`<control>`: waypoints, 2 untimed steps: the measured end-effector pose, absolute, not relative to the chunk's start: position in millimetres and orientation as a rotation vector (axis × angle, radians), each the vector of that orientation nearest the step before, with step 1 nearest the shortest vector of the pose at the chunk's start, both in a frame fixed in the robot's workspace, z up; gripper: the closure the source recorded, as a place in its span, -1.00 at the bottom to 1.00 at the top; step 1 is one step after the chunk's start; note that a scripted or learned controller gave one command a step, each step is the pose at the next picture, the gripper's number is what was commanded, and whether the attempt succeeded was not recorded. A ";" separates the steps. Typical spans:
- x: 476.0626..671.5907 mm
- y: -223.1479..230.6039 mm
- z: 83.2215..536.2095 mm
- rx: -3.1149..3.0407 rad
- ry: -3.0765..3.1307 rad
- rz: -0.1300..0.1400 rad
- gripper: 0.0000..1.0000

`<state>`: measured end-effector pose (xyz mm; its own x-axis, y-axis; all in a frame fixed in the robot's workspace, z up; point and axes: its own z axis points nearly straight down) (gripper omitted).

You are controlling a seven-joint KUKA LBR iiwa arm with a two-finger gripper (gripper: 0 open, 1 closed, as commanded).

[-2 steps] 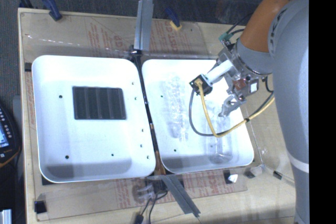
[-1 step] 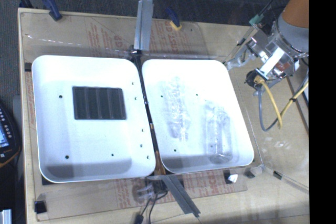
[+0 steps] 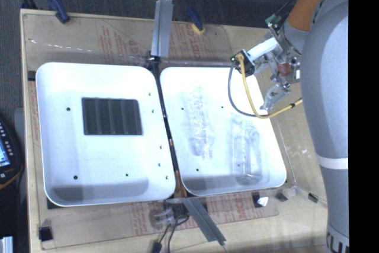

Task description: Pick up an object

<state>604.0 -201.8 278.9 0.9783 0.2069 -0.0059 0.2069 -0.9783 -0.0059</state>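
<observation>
Below-left of the gripper (image 3: 276, 93), its opening unclear, lies a clear plastic bottle (image 3: 247, 151): probably light, slippery; grasp mid-body.

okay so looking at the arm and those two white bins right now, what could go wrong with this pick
1. The two clear plastic items in the right bin are see-through and faint against the white, so a grasp could close off target.
2. The yellow cable loops low over that bin and might snag going down.
3. The gripper sits over the bin's right rim, so a straight descent may hit it.
</observation>
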 end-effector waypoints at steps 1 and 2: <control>570.0 -138.4 304.2 -3.120 -0.330 0.005 -1.00; 551.3 -211.0 289.8 -3.108 -0.421 0.008 -1.00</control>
<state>551.3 -211.0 289.8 0.9640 0.2660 -0.0042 0.2660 -0.9640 -0.0057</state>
